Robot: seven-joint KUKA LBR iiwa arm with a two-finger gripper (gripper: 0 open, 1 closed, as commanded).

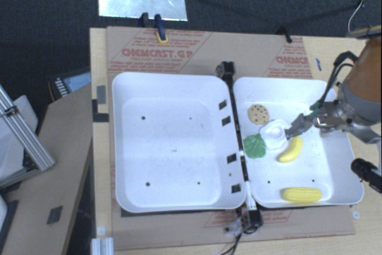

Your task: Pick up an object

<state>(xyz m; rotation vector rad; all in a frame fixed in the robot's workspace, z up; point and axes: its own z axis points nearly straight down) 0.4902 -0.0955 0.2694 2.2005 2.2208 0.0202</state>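
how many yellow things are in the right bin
2. A banana lies mid-bin, just below the tool. A corn cob lies near the bin's front edge. The arm could hide something more.

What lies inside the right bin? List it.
Right bin: cookie, white object, green leafy piece, banana, corn cob. The gripper covers part of the white object.

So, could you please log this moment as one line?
gripper low in right bin | beside white object, banana | nothing seen held | left bin
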